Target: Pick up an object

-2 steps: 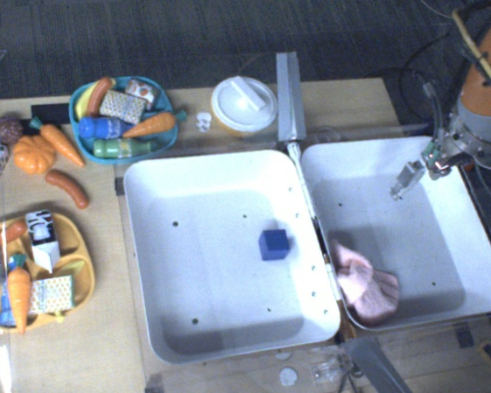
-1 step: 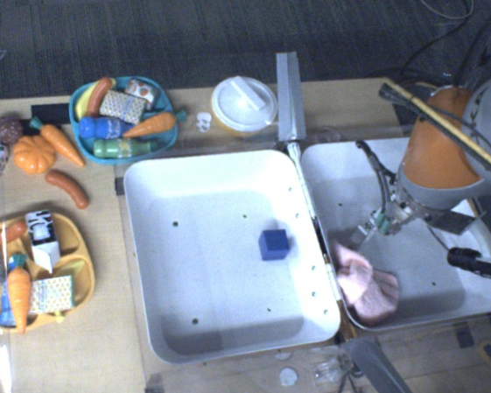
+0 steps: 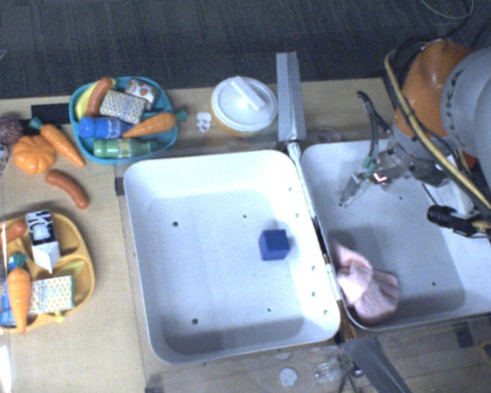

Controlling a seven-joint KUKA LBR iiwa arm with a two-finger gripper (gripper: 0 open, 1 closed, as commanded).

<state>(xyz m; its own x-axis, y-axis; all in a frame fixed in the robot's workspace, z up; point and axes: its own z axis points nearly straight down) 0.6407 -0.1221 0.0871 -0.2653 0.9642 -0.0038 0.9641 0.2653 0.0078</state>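
Leftmost of my two candidates, the blue cube (image 3: 275, 243) sits alone in the left bin (image 3: 168, 332), while the pink cloth (image 3: 366, 285) lies bunched in the right bin's (image 3: 490, 295) near-left corner. My gripper (image 3: 357, 185) hangs over that right bin's far side, carrying nothing, so the cloth lies nearer, toward me and slightly left.

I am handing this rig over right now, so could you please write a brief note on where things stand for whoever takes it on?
Gripper: over the upper part of the right white bin, with nothing seen between its fingers; whether they are open or shut cannot be told.
Small blue cube: lies near the middle of the left white bin.
Crumpled pink cloth: lies in the right bin's near-left corner.
Done: nothing picked yet.
Left: choose an object, descend, grasp, lift.
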